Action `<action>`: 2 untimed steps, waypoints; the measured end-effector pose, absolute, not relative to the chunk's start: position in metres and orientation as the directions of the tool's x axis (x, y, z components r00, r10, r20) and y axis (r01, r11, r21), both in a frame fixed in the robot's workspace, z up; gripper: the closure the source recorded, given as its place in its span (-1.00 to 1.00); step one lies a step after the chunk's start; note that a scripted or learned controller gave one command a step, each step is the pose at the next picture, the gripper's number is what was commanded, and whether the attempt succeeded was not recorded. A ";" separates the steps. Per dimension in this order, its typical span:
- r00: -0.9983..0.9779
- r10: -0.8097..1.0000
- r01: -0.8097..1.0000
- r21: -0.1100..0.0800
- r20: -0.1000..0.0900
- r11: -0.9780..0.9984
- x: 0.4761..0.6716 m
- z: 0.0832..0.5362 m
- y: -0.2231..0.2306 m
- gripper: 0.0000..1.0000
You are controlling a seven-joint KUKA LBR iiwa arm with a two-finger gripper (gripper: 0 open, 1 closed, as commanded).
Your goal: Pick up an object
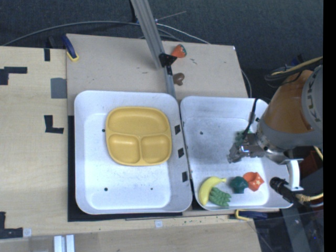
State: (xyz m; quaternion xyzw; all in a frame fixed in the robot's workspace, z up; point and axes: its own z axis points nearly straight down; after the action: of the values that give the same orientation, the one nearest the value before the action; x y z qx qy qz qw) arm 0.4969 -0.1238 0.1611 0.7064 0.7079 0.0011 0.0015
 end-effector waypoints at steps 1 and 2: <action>-0.002 1.000 1.000 0.004 -0.001 0.002 0.498 0.214 -0.124 1.00; -0.008 1.000 1.000 -0.001 0.002 0.008 0.523 0.215 -0.068 1.00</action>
State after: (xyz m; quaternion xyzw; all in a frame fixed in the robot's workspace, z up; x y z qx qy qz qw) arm 0.5227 -0.0676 0.2150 0.7043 0.7099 0.0006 -0.0010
